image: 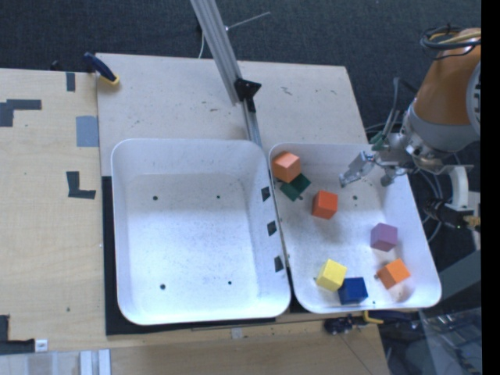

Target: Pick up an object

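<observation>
- Camera view, from above: we see two shallow white bins side by side on the bench, the left bin (pixel 125 233) and the right bin (pixel 418 244).
- We find the gripper (pixel 366 170) over the upper right part of the right bin, the arm (pixel 445 100) reaching in from the right with its orange band showing.
- We see its two fingers spread apart, with nothing between them.
- We count seven blocks, all in the right bin: an orange block (pixel 287 165) touching a green block (pixel 295 186) near the upper left corner, and a red block (pixel 325 204) just below and right of them, near the gripper.
- We see a purple block (pixel 383 236) by the right wall and another orange block (pixel 394 273) below it.
- We note a yellow block (pixel 331 274) touching a blue block (pixel 353 289) at the bin's near edge.
</observation>
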